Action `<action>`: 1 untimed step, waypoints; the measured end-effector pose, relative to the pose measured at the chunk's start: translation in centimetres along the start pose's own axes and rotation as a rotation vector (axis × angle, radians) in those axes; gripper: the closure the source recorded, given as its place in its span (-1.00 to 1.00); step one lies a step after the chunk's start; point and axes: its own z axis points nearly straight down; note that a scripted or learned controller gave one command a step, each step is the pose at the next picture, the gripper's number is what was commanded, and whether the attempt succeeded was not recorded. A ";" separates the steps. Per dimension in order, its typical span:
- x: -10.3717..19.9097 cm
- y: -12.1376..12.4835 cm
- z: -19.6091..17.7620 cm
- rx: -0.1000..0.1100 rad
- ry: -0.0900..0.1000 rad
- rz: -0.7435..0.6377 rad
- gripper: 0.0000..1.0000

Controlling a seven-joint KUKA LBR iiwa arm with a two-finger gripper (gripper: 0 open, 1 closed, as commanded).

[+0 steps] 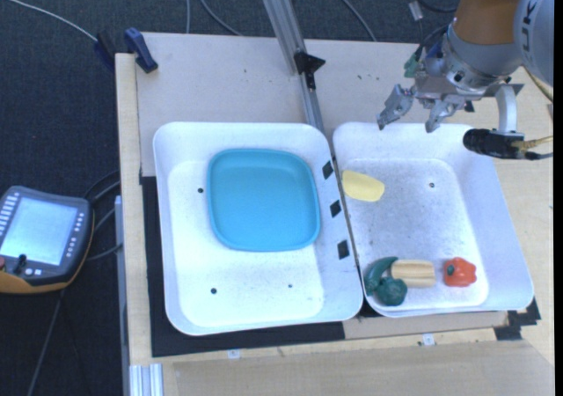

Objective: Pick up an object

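Pale worktop (220, 77) carrying two white bins. Right bin (506, 209) as landmark: gripper (412, 118) above its far rim, fingers spread apart, nothing between them. Near its left wall, yellow piece (362, 186); along its near wall, green toy (385, 282), tan block (413, 273), red toy (458, 272). Probably light, stiff, smooth plastic; yellow piece lying apart from the rest, best pinched across its narrow width.

Grey pendant (40, 240) left of bench; blue clamp (141, 49) on corner.
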 end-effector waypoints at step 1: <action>-0.5 -0.9 5.4 0.001 0.000 0.001 -1.00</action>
